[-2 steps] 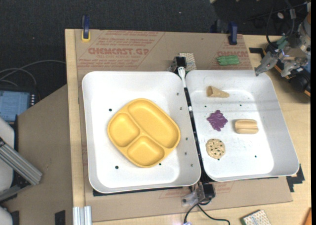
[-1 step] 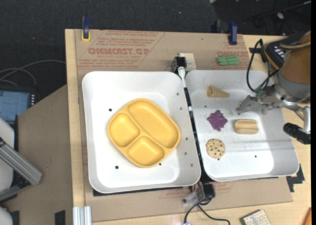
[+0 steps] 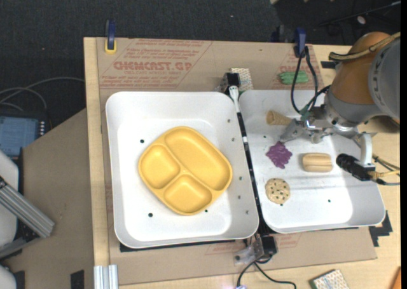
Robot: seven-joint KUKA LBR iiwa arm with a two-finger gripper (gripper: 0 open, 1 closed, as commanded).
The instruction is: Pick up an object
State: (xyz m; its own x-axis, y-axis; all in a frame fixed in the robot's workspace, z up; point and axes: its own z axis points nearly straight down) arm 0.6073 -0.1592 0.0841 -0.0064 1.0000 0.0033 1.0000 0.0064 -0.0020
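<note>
The gripper hangs over the upper part of the right bin, and its metal parts point to the left and down. From this high view I cannot tell if the jaws are wide or narrow, and no object is seen between them. Just left of the gripper, near the top wall of this bin, lies a small tan piece, close to the gripper but apart from it. Below the gripper and a little left lies a purple object with a ragged outline. To the right of the purple object, a tan bread roll lies on the bin floor, below the wrist. Lower left in the same bin there is a round cookie with dark spots, well apart from the gripper. A black cylindrical part of the arm sticks out just to the right of the roll. A dark cable goes in a loop from the wrist up toward the top edge of the bench.

The left bin carries a yellow tray with three compartments, set at a slant in its middle. Between the two bins runs a thin dark bar. A green thing lies on the bench behind the right bin, outside it. A blue clamp sits at the far left corner of the bench.
</note>
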